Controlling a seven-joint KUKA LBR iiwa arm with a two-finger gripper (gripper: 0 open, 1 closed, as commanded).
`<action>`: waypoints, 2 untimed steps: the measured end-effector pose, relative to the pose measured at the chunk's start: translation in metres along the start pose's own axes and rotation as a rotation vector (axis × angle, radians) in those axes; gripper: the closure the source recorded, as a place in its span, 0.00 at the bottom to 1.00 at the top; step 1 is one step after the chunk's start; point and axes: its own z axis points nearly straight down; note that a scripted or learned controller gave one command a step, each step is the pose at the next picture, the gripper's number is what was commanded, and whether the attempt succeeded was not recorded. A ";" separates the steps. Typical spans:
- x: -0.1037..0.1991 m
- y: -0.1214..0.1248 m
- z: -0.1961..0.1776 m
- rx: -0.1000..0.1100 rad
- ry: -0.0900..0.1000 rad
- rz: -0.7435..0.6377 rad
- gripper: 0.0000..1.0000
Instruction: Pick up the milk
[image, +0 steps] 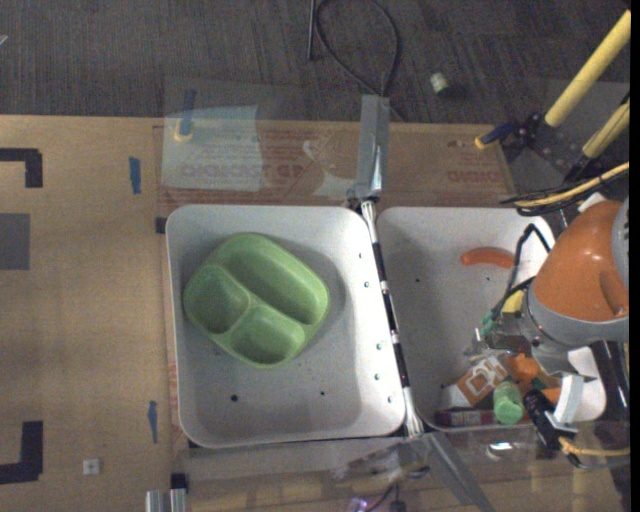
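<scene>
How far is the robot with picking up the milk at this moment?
Done: the arm has reached into the right bin and is low over the cluster of items, near the orange-and-white carton. In hand: nothing visibly held; the end effector is hidden among the clutter. Left: grasping and lifting the milk.

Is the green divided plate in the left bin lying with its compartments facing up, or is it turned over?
Facing up. The green divided plate lies in the left bin, and its three hollow compartments are visible from above.
</scene>
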 end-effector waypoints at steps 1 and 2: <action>0.000 -0.002 0.001 0.006 0.001 -0.001 0.00; 0.010 -0.002 0.012 0.014 0.002 -0.060 0.00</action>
